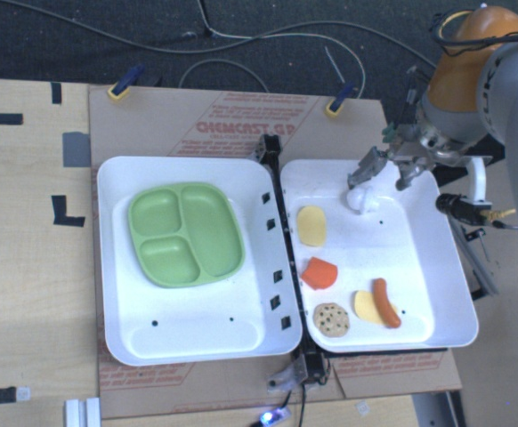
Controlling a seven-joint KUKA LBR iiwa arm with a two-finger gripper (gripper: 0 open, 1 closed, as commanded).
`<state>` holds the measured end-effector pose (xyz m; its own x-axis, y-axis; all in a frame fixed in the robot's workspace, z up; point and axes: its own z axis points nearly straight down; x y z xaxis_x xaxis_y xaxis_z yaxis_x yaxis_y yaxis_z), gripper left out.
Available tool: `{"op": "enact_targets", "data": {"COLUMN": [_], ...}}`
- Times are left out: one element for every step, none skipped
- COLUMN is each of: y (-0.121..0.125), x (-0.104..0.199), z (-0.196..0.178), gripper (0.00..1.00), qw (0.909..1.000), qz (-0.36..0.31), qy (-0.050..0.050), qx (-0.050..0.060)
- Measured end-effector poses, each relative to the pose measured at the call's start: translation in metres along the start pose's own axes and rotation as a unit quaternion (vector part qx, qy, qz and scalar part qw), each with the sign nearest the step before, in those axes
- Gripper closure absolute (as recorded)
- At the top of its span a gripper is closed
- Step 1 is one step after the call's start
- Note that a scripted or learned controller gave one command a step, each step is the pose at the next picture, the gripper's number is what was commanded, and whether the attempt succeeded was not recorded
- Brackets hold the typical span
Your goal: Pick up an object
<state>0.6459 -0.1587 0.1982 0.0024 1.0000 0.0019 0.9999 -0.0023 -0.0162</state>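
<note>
Cookie (331,319) well apart from tool (385,174), seemingly open.

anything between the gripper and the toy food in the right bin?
Nothing visible. The gripper hangs over the right bin at its far end; the yellow piece, orange piece, cookie and sausage lie uncovered.

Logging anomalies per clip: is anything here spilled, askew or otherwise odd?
Nothing stands out. The green tray lies flat in the left bin; the food items, including the cookie and sausage, lie apart in the right bin, none spilled.
</note>
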Motion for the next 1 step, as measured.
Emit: {"op": "enact_targets", "data": {"y": [0.003], "x": [0.0004], "z": [-0.0096], "gripper": [0.0], "qw": [1.0], "qz": [-0.002], "qy": [-0.001], "qx": [-0.007]}}
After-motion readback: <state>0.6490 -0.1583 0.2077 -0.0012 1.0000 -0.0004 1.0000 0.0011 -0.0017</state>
